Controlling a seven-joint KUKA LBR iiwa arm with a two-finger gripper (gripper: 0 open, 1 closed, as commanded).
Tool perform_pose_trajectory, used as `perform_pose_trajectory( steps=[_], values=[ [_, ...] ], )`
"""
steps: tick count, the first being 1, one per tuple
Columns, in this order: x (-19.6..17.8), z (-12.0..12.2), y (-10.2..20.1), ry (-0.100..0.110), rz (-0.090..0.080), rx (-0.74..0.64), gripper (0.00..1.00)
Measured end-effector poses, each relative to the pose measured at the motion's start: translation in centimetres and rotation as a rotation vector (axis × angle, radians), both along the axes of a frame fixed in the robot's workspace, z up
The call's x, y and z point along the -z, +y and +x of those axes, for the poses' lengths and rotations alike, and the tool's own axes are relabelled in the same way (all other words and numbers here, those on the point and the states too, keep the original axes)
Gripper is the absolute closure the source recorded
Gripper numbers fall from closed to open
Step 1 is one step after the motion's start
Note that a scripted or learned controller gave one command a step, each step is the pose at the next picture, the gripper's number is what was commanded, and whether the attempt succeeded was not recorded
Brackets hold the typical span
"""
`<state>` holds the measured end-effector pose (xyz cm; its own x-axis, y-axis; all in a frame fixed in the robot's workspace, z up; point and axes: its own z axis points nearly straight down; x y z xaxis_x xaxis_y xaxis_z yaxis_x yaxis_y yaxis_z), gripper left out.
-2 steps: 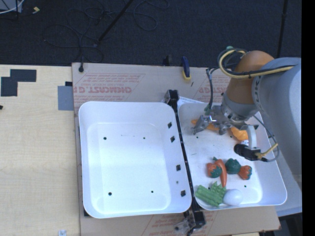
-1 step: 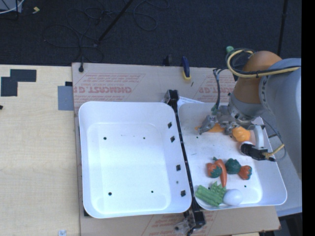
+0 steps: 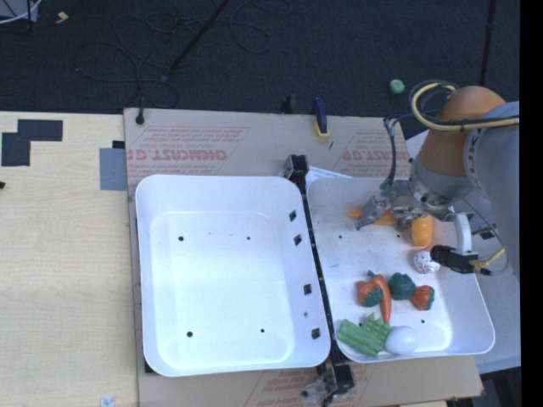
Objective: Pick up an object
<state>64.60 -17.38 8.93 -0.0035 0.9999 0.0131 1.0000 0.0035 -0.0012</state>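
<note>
Your arm (image 3: 475,155) reaches in over the right bin (image 3: 339,261), and the gripper (image 3: 373,213) sits low near the bin's upper middle. It looks to be touching or just above a small orange piece (image 3: 383,219), but you cannot tell how the tool is set; it reads as a grey blur against that piece.

Your candidates all lie in the right bin. An orange cylinder (image 3: 422,230) sits just right of the gripper, with a speckled white ball (image 3: 424,262) below it. Further down lie a carrot (image 3: 379,292), a dark green lump (image 3: 401,286), a green strip (image 3: 362,336) and a white egg (image 3: 400,340), the last two touching in the lower corner.

These look like toy food: probably light and stiff. The egg and ball are likely smooth and may roll or squirt out of a pinch, so take them across the widest part. The carrot and strip are better gripped across their narrow width, mid-length. The cluster is crowded, so expect neighbours to shift.

Hard to make out: what the orange piece is, and the black-and-white part (image 3: 454,257) beside the ball, which may belong to the arm. The left bin (image 3: 221,193) is alongside.
</note>
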Motion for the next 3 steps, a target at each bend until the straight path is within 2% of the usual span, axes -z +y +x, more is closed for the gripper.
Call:
perform_pose_trajectory(
  steps=[1,2,3],
  values=[
    [0.2,-4.5,2.0,0.006,-0.011,0.006,0.00],
    [0.2,0.0,6.1,-0.002,-0.012,-0.001,0.00],
    [0.2,-0.3,3.4,0.001,-0.013,0.004,0.00]
  ],
)
